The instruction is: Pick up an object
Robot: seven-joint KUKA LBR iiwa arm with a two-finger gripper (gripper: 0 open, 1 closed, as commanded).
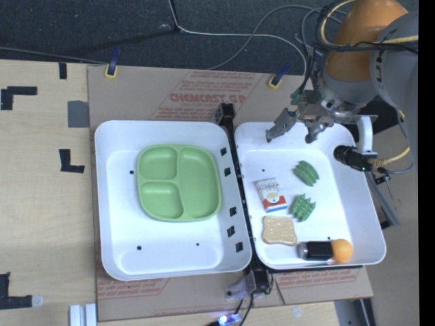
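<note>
Overhead, the pincer [294, 132] hangs spread wide and holding nothing above the right bin's [253, 136] far rim.

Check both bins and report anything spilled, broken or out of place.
Nothing stands out. The green divided plate lies flat in the left bin. In the right bin, the toast slice, small carton, two green pieces and orange ball lie apart, none spilled. The hand hovers open at the far edge.
</note>
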